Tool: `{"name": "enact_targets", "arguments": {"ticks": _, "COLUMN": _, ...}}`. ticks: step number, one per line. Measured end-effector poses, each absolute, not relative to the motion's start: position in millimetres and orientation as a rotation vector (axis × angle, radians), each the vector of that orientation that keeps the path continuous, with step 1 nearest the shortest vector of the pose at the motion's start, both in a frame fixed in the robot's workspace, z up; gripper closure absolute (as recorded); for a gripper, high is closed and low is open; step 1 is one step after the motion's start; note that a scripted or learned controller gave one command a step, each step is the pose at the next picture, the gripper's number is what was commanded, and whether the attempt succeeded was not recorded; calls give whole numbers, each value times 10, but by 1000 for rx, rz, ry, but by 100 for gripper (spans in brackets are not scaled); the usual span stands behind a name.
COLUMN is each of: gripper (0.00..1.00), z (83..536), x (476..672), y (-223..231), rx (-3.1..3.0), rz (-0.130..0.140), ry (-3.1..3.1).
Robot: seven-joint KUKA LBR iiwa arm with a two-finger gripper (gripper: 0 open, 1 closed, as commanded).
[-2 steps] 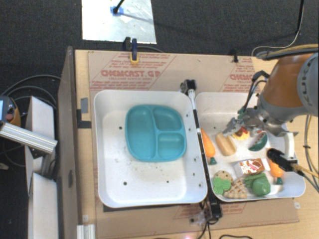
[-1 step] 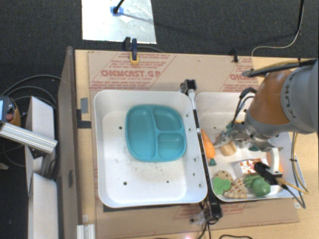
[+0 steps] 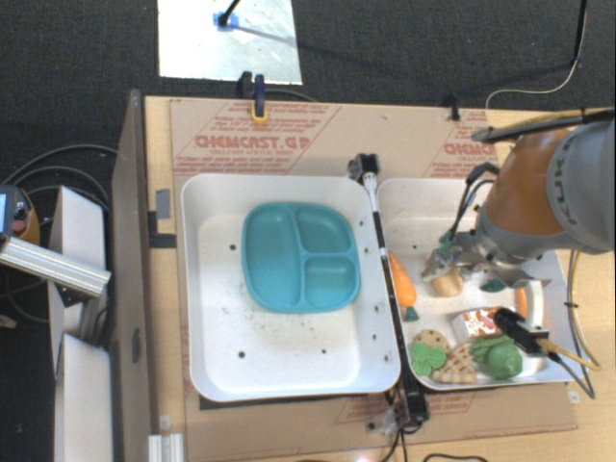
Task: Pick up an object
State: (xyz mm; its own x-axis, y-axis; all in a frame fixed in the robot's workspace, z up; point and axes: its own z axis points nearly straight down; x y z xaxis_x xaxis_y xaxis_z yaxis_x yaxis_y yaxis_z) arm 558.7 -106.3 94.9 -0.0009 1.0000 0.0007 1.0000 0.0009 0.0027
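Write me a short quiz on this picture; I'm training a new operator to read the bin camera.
1. True or false: the teal plate lies in the right bin.
2. Which thing lies against the divider, on the right bin's side? A) carrot B) green toy C) teal plate
3. Over which bin is the gripper?

Key
1. False: it lies in the left bin.
2. A: the carrot lies along the divider; the green toy is near that bin's front right corner.
3. The right bin, above a tan object beside the carrot.
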Motion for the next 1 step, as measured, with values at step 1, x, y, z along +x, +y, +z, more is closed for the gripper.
{"name": "enact_targets", "arguments": {"ticks": 1, "gripper": 100, "z": 1903, "x": 5717, "y": -236, "rx": 2202, "rz": 17, "ry": 2232}}
